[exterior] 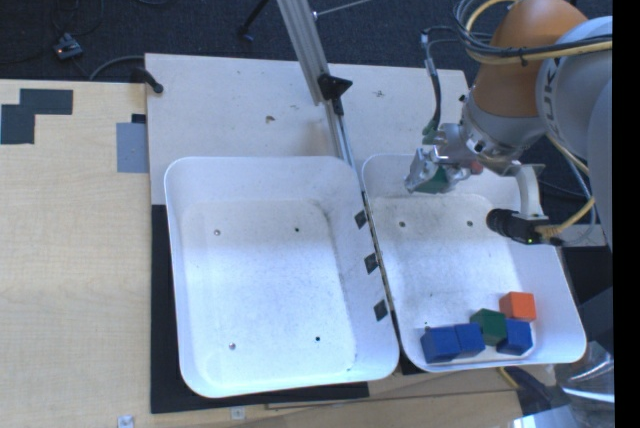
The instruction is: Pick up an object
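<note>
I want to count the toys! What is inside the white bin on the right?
The shallow white right bin holds four small blocks bunched in its near corner: a large blue block, a small blue cube, a dark green block, an orange cube. Any underneath stay hidden.

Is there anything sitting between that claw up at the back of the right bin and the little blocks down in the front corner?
Nothing visible. The claw hangs over the far end of the right bin, and bare white floor lies between it and the blocks: blue, green, orange.

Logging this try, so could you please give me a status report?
Two-finger gripper above right white bin, shut on small green object. Remaining blocks at near corner. Nothing obstructing.
</note>
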### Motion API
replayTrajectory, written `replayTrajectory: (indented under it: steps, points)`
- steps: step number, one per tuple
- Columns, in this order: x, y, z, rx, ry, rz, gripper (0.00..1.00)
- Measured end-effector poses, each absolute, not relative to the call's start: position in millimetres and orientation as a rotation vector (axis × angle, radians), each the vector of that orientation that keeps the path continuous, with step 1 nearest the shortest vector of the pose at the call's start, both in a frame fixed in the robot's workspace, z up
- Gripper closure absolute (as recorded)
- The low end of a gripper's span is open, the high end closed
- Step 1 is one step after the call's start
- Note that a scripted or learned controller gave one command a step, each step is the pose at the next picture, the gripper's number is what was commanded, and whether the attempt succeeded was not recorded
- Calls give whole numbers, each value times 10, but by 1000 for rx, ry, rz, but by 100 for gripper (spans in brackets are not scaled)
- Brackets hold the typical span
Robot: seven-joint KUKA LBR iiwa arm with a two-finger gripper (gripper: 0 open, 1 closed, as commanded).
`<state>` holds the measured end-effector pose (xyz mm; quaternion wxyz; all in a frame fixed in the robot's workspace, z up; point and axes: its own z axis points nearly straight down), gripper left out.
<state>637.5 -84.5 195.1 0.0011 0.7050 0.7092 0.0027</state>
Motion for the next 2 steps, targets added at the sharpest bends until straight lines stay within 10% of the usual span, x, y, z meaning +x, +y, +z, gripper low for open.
replayTrajectory:
  steps: [1,2]
  points:
    - [6648,-260,3531,2215,2223,8,100]
    - [6605,604,2623,2222,2235,-11,100]
